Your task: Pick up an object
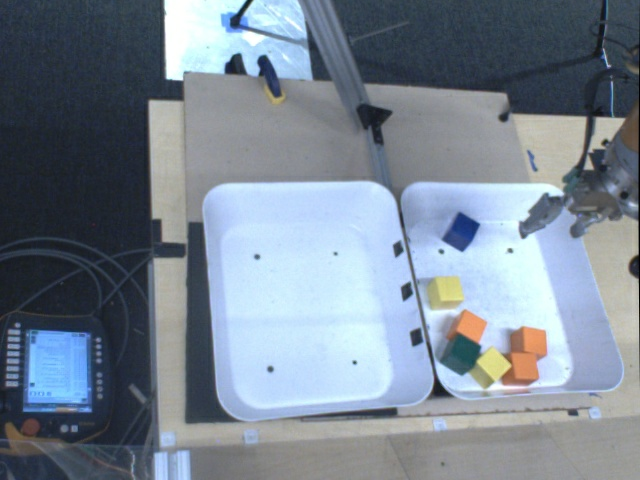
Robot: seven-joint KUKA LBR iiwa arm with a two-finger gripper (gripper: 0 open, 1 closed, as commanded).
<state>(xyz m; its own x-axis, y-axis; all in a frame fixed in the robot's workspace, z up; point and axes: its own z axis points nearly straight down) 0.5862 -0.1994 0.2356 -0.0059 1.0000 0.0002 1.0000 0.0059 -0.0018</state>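
The right bin [590, 298] holds several small blocks. A blue block [461, 231] lies near its back, a yellow block [445, 291] sits at its left side. At the front are an orange block [468, 325], a green block [461, 353], a second yellow block [492, 366] and two more orange blocks [528, 341] [520, 368]. My gripper [560, 218] hangs over the bin's back right part, to the right of the blue block. Its two fingers [538, 215] stand apart, open, with nothing between them.
The left bin [225, 218] lies beside the right one, separated by a rim with black clips. A grey pole [335, 43] slants in from the top. A teach pendant [55, 373] with cables lies at the lower left, off the bench.
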